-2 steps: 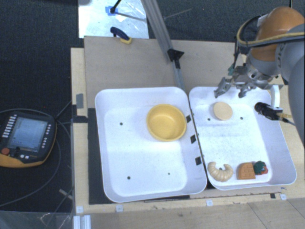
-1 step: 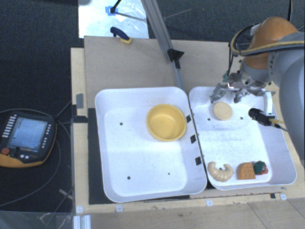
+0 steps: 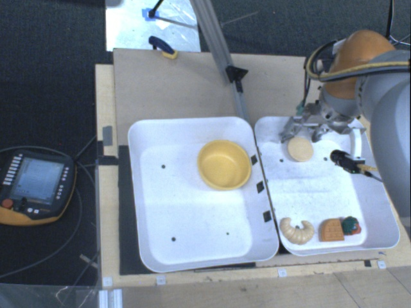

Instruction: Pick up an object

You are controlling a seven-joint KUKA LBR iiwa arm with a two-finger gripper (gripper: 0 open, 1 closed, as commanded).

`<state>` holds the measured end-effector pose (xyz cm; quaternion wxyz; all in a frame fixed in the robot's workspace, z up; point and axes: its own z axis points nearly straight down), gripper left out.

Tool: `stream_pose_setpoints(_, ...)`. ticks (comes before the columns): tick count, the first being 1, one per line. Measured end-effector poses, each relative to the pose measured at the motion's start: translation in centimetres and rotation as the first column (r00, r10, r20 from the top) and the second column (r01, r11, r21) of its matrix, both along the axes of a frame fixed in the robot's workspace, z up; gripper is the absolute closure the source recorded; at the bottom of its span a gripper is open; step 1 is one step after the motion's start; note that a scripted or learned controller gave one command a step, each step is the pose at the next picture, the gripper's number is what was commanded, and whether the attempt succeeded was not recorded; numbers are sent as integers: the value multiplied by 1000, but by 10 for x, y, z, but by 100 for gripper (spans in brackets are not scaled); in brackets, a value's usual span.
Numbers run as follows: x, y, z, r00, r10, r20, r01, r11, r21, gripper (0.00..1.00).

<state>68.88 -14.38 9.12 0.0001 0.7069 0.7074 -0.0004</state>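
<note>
Gripper [image 3: 300,132] fingers are seen spread apart, gripping nothing, at the right bin's far edge — the round, flat beige disc [image 3: 300,149] lies just nearer, touching-close below them.

bench [image 3: 173,88], two white bins [image 3: 192,236] (side by side)

A single fixed camera looks down at a slant from above the bench [image 3: 192,88], far enough back to take in both white bins [image 3: 154,236] (side by side, lower centre), dark floor at left, and the arm [image 3: 385,108] at upper right.
</note>
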Motion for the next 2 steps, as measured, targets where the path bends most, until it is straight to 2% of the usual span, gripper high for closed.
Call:
stream_pose_setpoints(1, 0, 0, 10, 1000, 0, 0, 0, 1000, 0, 100)
stream_pose_setpoints(2, 1, 3, 73, 1000, 0, 5, 0, 1000, 0, 100)
